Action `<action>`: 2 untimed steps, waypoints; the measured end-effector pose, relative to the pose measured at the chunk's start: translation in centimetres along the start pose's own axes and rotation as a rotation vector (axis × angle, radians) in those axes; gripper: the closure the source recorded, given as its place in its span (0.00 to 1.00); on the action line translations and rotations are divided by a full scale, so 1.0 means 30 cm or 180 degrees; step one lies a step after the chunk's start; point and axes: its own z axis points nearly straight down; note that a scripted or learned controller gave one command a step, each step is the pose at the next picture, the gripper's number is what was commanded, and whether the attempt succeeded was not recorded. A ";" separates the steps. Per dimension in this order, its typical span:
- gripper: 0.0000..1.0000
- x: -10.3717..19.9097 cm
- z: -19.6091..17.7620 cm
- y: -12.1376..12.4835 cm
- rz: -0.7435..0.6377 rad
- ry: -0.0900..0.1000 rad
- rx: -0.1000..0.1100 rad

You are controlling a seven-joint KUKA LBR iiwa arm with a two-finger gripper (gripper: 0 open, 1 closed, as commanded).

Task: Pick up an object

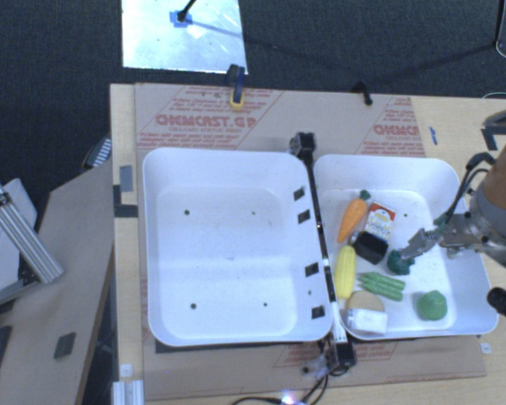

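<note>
The right bin [443, 175] holds several small items: an orange carrot [352, 218], a white and red packet [379, 220], a black block [371, 247], a yellow corn cob [345, 270], a green ridged pod [381, 285], a light green lump [432, 305], a white and tan piece [367, 315] and a small dark green object [398, 264]. My gripper [415, 247] reaches in from the right, low over the bin's middle, its tip right at the dark green object. Whether it touches that object is unclear.
The left bin [228, 243] lies beside the right one, with a black divider strip [316, 234] running between them. A yellow and blue clamp [236, 87] sits at the cardboard's far edge. A metal rail [13, 234] stands at the left.
</note>
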 end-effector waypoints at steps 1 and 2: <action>0.00 0.254 0.355 0.227 -0.0027 -0.0002 -0.0015; 1.00 0.239 0.310 0.220 -0.0003 0.0000 -0.0011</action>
